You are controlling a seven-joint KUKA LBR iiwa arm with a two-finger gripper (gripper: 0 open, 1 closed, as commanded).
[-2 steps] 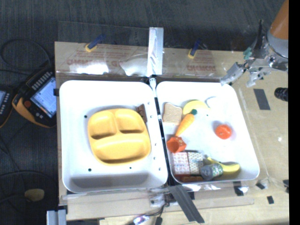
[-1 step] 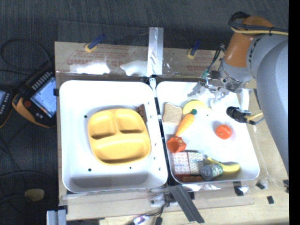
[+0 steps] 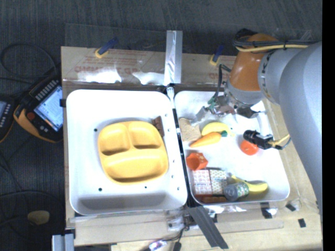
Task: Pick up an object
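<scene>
My gripper (image 3: 213, 106) hangs over the back of the right bin (image 3: 272, 171), just above a yellow lemon-like fruit (image 3: 214, 128) and an orange carrot (image 3: 205, 139). Nothing shows between its fingers. Further right lies a small orange-red round piece (image 3: 249, 148). A red pepper-like piece (image 3: 196, 161) sits near the bin's left wall. At the front are a patterned box (image 3: 205, 181), a grey can (image 3: 235, 191) and a yellow banana (image 3: 255, 186).
The left bin (image 3: 84, 187) holds a yellow divided tray (image 3: 133, 150), with a small brown thing (image 3: 158, 123) at its back right corner. A tan flat piece (image 3: 186, 125) lies by the wall between the bins. The arm's grey body covers the right bin's far right side.
</scene>
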